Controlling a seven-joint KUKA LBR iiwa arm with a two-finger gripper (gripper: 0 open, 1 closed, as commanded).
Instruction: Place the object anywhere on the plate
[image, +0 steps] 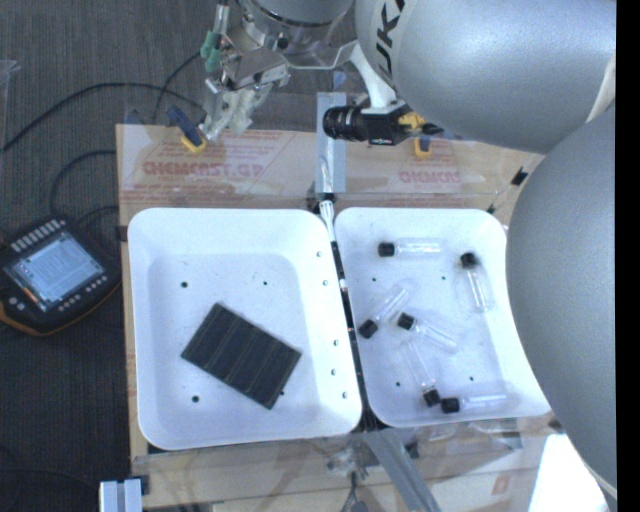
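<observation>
Though clear, each vial (478, 288) wears a black cap

arm (500, 70) cut off at twelve and three o'clock, gripper (228, 112) fingers blurred, pendant (52, 272) cropped at nine o'clock

Fixed overhead slant on both bins (150, 250)

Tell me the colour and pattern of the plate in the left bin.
The plate is dark grey to black with parallel ridges, seen in the camera view.
</observation>
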